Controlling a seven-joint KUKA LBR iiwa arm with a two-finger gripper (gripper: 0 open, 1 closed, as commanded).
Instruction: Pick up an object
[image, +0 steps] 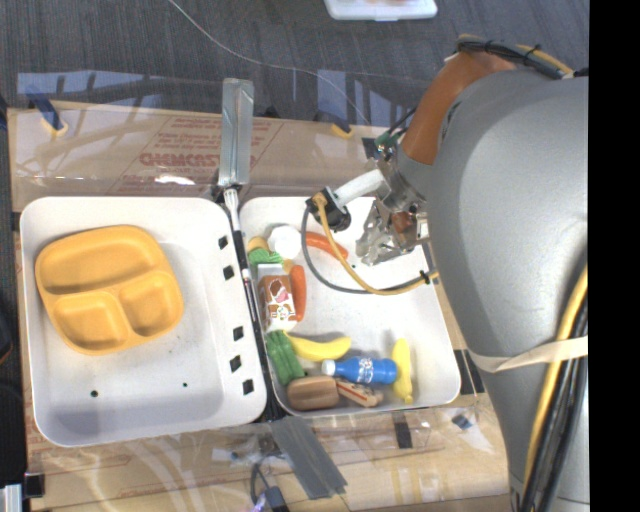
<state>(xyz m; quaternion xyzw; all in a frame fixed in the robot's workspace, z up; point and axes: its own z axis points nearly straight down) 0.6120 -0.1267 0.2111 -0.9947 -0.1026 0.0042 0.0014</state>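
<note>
Toy foods heaped along right bin's lower edge: banana (320, 347), blue bottle (368, 371), hot dog (312, 393), carrot (297, 285)

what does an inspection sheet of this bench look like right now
surface: two white bins side by side, left bin and right bin
job's things: banana, blue bottle, carrot and hot dog lie in the right bin
clutter: yellow divided tray in the left bin
grippers: hand above the right bin's far side, holding nothing that can be seen
cables: yellow cable loops below the hand
surroundings: cardboard sheet under the bins, grey carpet beyond
</note>
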